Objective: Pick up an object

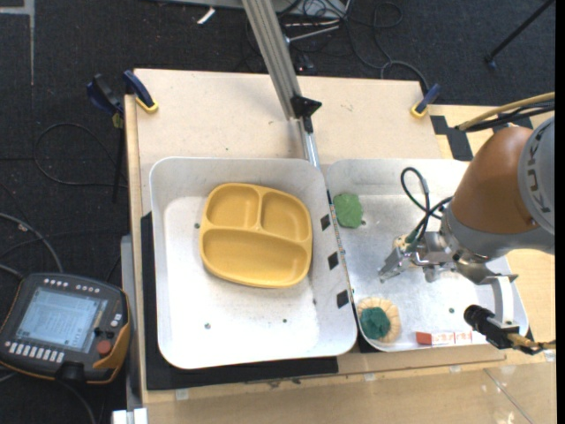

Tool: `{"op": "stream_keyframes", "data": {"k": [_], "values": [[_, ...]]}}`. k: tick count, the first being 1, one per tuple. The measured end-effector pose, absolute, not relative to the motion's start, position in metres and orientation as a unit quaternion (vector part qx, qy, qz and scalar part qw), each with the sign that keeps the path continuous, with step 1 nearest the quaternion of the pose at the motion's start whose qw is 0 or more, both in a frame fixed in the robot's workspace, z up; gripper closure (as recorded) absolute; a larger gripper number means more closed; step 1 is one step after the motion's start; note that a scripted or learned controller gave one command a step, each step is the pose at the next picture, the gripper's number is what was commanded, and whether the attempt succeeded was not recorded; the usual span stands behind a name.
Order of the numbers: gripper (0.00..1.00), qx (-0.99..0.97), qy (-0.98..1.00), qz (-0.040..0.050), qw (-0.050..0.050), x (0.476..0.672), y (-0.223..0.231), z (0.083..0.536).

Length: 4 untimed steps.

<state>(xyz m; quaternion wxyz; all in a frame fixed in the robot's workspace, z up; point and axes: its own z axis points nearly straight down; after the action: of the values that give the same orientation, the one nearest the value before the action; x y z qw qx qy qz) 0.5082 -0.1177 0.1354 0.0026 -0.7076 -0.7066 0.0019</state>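
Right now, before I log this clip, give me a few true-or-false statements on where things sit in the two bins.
1. The yellow plate lies in the left bin. True.
2. The green lump sits on the plate. False: it lies in the right bin, near its upper left corner.
3. The claw is over the right bin. True.
4. The round dark green thing lies beside the green lump. False: it lies apart, near the bin's lower left edge.
5. The plate has three compartments. True.
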Motion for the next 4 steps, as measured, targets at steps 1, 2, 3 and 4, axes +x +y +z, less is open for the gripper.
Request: {"op": "stream_keyframes", "data": {"k": [1, 2, 3, 4], "values": [[1.0, -0.707, -0.707, -0.0001, 0.0, 0.51, -0.118, 0.148], [1.0, -0.707, -0.708, -0.0012, -0.002, 0.51, -0.121, 0.191], [1.0, -0.706, -0.708, -0.0012, -0.002, 0.518, -0.122, 0.236], [1.0, -0.706, -0.708, -0.0015, -0.003, 0.52, -0.122, 0.289]]}}
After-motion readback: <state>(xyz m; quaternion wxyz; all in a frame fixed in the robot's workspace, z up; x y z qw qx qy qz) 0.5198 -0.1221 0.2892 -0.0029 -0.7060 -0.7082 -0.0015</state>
